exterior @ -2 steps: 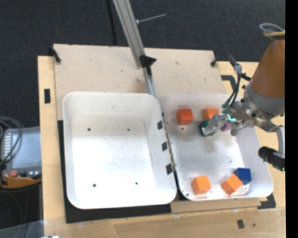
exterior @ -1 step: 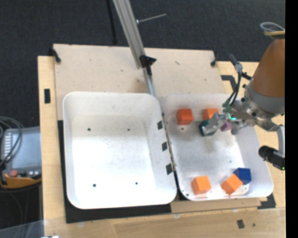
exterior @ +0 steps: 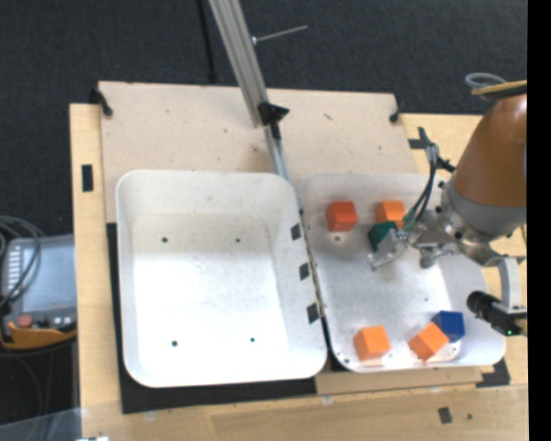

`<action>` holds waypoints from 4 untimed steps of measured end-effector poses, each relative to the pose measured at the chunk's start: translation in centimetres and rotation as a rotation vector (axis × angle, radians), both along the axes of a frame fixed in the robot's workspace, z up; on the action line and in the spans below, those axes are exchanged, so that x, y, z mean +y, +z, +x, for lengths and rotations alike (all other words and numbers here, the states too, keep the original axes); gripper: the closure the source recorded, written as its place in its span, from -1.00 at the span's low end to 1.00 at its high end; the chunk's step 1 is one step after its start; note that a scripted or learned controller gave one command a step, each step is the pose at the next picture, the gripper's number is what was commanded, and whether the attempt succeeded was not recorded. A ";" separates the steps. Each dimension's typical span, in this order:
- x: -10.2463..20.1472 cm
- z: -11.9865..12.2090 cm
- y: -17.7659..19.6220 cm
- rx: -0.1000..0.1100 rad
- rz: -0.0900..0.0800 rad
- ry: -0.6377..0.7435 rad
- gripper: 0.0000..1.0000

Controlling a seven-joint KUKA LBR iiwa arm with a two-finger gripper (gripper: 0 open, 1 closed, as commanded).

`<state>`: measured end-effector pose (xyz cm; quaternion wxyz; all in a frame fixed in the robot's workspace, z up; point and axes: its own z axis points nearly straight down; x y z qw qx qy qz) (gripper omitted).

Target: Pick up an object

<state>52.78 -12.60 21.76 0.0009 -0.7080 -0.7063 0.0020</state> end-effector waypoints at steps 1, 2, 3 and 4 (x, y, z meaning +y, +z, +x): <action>0.7 0.5 -5.6 0.001 0.000 -0.004 -1.00; 0.7 1.4 -10.9 0.001 0.000 -0.005 -1.00; 0.8 1.6 -9.5 -0.009 0.003 -0.014 1.00; 0.4 1.6 -3.1 -0.012 0.000 -0.003 1.00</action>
